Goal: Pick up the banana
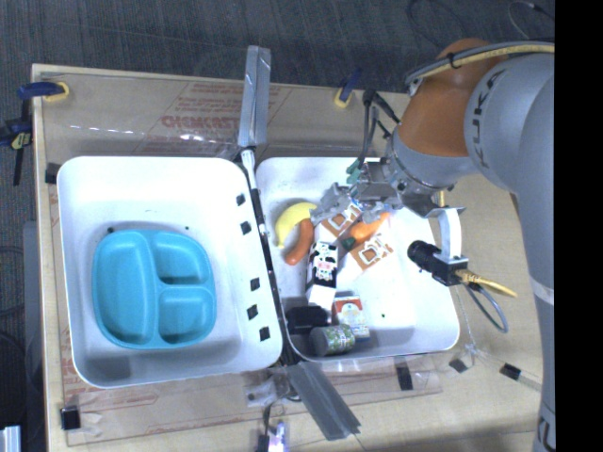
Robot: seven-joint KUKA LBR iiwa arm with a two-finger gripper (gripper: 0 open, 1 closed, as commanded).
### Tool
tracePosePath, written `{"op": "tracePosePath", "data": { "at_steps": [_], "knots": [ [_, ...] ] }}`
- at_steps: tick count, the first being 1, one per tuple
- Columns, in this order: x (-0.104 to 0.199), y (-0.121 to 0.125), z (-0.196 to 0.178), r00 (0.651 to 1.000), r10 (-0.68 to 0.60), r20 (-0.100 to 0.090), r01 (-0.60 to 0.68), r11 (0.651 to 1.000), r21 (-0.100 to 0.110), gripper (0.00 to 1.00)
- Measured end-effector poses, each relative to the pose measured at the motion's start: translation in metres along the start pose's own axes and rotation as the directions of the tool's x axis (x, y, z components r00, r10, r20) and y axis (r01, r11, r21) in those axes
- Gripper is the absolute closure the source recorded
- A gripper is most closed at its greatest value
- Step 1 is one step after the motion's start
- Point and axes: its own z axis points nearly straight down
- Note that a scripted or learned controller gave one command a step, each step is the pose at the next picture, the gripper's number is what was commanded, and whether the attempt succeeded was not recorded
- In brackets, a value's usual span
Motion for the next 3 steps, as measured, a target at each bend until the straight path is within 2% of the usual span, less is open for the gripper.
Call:
{"op": "tracePosePath", "data": {
  "at_steps": [1, 2, 3],
  "knots": [
    [0.027, 0.057, 0.069, 0.998, 0.067, 0.001, -0.067, 0.998, 0.000, 0.00],
    [-0.004, 0.076, 0.134, 0.999, 0.035, 0.000, -0.035, 0.999, -0.001, 0.00],
    [-0.003, 0.078, 0.122, 1.000, 0.029, -0.001, -0.029, 1.000, -0.004, 1.00]
  ]
}}
